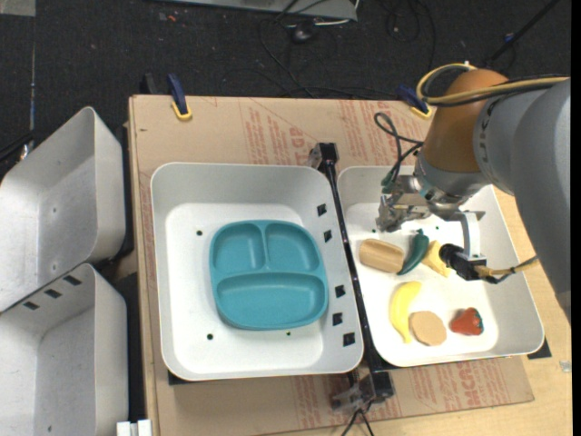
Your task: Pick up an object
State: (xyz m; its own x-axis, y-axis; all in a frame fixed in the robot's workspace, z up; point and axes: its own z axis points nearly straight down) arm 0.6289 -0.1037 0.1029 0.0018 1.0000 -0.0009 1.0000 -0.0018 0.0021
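Note:
The right white bin (508,334) holds several toy foods. A tan bread roll (381,255) lies near its left wall, with a green pepper (415,252) and a small yellow piece (438,259) beside it. Closer to the front lie a yellow banana (404,309), a round tan cookie (428,328) and a red strawberry (467,322). My gripper (398,216) hangs over the far left part of this bin, just behind the bread roll and the pepper. Nothing shows in its grasp.
The left white bin (172,243) holds a teal divided plate (269,273). A black divider (343,243) runs between the two bins. The grey arm with its orange band (458,121) and cables covers the right bin's far right corner. Grey trays (54,243) stand at the left.

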